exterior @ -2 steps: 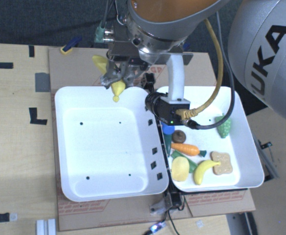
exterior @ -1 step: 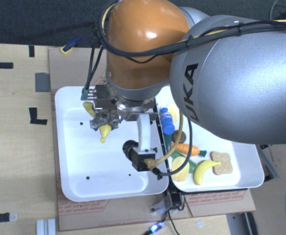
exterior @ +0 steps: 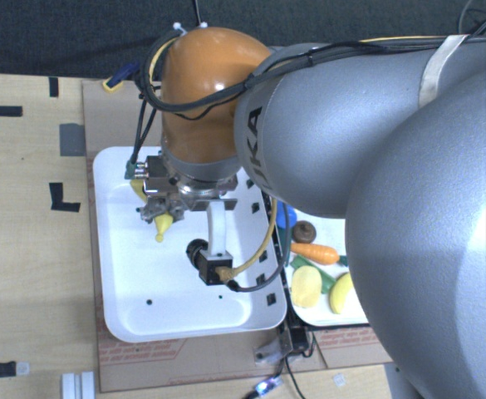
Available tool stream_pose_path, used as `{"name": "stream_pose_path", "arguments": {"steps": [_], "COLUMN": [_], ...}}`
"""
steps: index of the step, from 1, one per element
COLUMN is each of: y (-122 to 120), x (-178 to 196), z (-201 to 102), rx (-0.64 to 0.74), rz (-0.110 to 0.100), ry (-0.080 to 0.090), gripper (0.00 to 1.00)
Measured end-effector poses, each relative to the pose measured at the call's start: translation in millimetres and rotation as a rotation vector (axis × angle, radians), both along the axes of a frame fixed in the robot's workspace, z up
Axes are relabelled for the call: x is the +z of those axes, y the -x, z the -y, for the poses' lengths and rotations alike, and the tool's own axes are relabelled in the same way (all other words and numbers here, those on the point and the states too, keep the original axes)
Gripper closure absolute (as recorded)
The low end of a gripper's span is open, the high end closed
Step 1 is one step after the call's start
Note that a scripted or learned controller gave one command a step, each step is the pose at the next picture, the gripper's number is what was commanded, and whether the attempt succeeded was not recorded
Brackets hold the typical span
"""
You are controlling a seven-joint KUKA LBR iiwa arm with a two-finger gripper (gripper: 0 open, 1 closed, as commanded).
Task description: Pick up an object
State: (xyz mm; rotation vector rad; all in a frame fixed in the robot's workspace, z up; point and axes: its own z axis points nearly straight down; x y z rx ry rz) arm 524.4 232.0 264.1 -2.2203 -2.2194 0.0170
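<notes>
My gripper (exterior: 158, 209) hangs under the orange wrist band over the upper left part of the left white bin (exterior: 143, 306). A yellow, banana-like object (exterior: 164, 225) sits right at the gripper. Its pointed end sticks out below the gripper and another yellow bit shows above it, at the left. The gripper's body hides the middle of the object, so I cannot tell whether it is held or merely lies beneath.
The right bin (exterior: 309, 316) holds an orange carrot (exterior: 315, 253), two yellow pieces (exterior: 306, 285), a green piece (exterior: 329, 279), a brown item (exterior: 304, 231) and a blue item (exterior: 285, 219). The grey arm covers most of that bin.
</notes>
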Motion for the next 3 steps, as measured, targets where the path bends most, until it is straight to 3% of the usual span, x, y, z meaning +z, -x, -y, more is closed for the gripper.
{"name": "stream_pose_path", "arguments": {"steps": [1, 2, 3], "y": [36.8, 44.0, 39.9], "x": [162.9, 5.8, 229.8], "z": [5.3, -0.7, 17.8], "rx": [0.004, 0.002, 0.002], "rz": [0.023, -0.008, 0.025], "ry": [-0.014, 0.002, -0.013], "gripper": [1.0, 1.0, 1.0]}}
